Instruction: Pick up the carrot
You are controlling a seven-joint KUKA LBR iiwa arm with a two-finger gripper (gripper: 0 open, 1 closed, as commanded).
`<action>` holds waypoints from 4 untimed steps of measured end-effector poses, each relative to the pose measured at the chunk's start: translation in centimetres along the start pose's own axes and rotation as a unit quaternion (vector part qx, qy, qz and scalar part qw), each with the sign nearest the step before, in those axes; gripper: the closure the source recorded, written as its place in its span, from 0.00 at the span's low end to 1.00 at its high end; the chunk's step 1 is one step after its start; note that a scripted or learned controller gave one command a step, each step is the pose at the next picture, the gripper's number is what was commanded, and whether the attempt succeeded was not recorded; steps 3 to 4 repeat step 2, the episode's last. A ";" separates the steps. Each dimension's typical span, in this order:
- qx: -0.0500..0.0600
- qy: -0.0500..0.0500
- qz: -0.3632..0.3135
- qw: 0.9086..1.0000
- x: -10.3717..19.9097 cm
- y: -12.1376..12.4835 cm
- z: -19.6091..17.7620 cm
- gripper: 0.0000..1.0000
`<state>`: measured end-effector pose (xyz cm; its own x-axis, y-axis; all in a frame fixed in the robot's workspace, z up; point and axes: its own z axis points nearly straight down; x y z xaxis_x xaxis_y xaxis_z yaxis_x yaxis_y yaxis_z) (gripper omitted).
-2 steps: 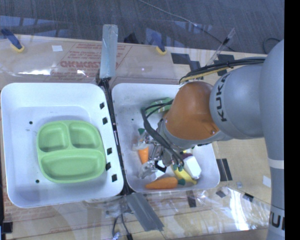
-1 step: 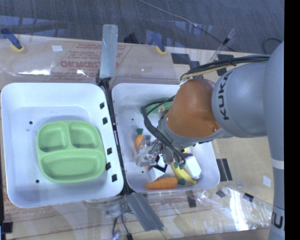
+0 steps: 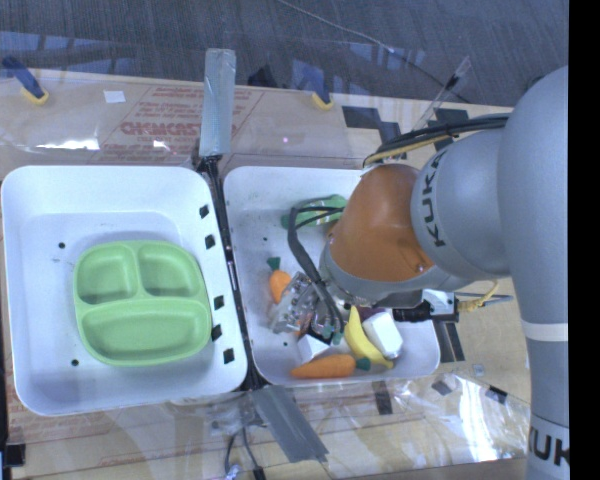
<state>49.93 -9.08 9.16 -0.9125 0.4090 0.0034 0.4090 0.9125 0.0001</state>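
Note:
A long orange carrot (image 3: 323, 367) lies along the front wall of the right bin (image 3: 242, 268). A second, shorter orange carrot (image 3: 278, 285) with a small green top sits near that bin's left wall. My gripper (image 3: 300, 310) hangs low in the right bin between the two, just right of the short carrot and above the long one. Its metal tip is close to the short carrot, but contact cannot be judged. The grey and orange wrist covers the middle of the bin.
A yellow banana (image 3: 357, 339) and a white block (image 3: 384, 334) lie right of the gripper. A green item (image 3: 320, 206) peeks out behind the wrist. The left bin (image 3: 20, 268) holds a green divided plate (image 3: 140, 303).

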 end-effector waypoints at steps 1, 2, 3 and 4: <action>0.000 -0.001 -0.003 1.000 -0.1 0.1 -1.1 1.00; -0.002 -0.003 0.208 0.978 -0.3 5.0 -10.2 1.00; -0.002 -0.003 0.208 0.978 -0.3 5.0 -10.2 1.00; -0.002 -0.003 0.208 0.978 -0.3 5.0 -10.2 1.00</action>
